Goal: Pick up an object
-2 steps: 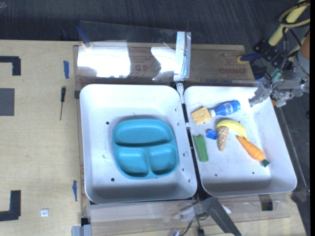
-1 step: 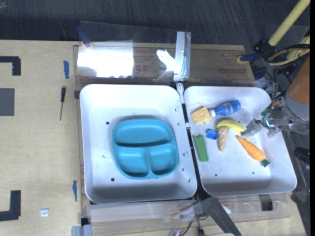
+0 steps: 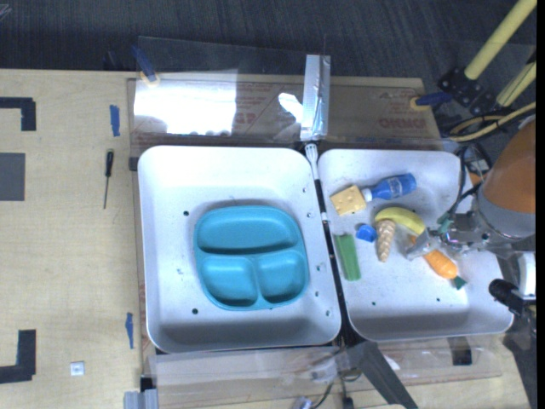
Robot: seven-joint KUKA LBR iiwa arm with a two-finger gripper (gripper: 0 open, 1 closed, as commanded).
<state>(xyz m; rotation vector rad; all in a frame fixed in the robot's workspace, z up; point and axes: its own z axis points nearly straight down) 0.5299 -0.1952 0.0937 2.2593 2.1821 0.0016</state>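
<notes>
Carrot point(image 3: 442, 265) lies in the right bin point(image 3: 409, 313), just beside my gripper point(image 3: 423, 244); whether my gripper is wide or closed I cannot tell. I should drop straight, centred, avoiding the banana point(image 3: 402, 220).

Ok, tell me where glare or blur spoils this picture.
Camera view: strong glare whitens the clear panel behind the left bin; the right bin and blue tray are evenly lit and fairly sharp; the gripper area by the orange carrot is soft, cluttered, hard to read.
</notes>
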